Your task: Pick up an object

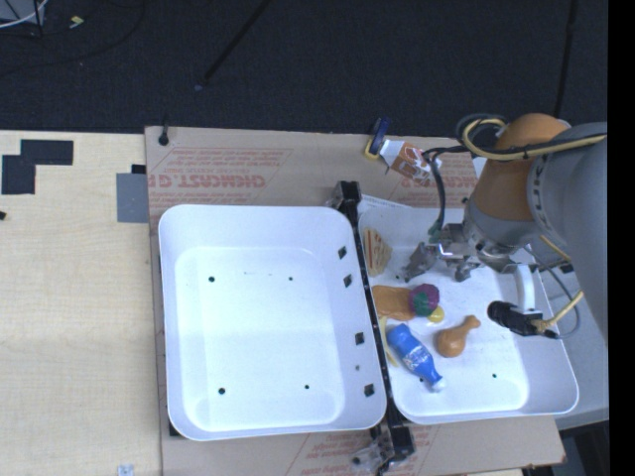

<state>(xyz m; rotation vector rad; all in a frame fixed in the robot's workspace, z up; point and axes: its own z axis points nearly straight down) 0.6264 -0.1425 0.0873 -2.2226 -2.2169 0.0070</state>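
claw [429, 258]: grip state unreadable, above right bin [552, 385] | bench [69, 296]: pale wood, cardboard sheet [233, 170] | backdrop: dark

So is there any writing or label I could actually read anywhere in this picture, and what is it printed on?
Red print on the brown cardboard sheet above the left bin: large letters, upside down from this view and too blurred to read.
More red print on the cardboard at the bottom edge: also too blurred.
Label on the blue bottle in the right bin: too small to read.
Small tag near the arm: no legible text.
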